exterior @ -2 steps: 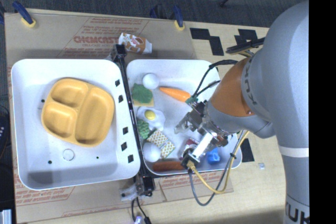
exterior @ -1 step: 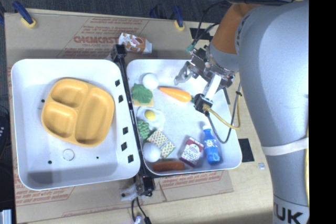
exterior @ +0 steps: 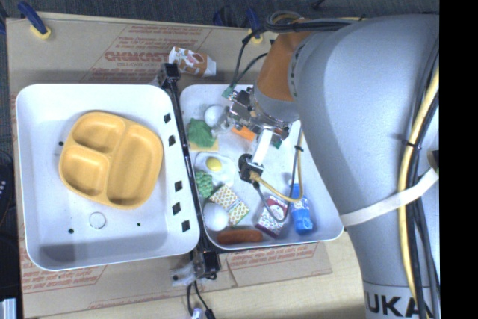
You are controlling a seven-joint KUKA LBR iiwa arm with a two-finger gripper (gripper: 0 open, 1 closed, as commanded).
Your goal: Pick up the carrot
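Carrot: you will find the carrot (exterior: 243, 133) as a small orange piece in the upper middle of the right bin (exterior: 323, 229), partly covered by the gripper's metal parts; only a short stretch of orange shows, so you cannot judge its long axis with any confidence; it seems to run roughly left to right.
Gripper: the gripper (exterior: 245, 110) sits low over the right bin at the end of the grey arm (exterior: 358, 123), just up and beside the orange piece; the carrot lies directly at or under the tool, toward the bottom of the view by a small margin.
Grip state: you cannot tell how the gripper is set, nor whether anything is held; treat the carrot as not yet secured.
Neighbours: a white egg-like ball (exterior: 214, 115) lies just to the left; a green leafy piece (exterior: 199, 134) sits below that; a fried egg toy (exterior: 213, 164) is further down; all are near enough to be nudged.
Edges: the upper wall of the right bin is close behind the tool; the divider between bins stands well to the left.
Open room: your freest direction is straight up; sideways travel is crowded by toys and cabling (exterior: 258, 179).
Left bin: the yellow tray (exterior: 110, 158) in the left bin (exterior: 37, 123) is well apart and plays no part.
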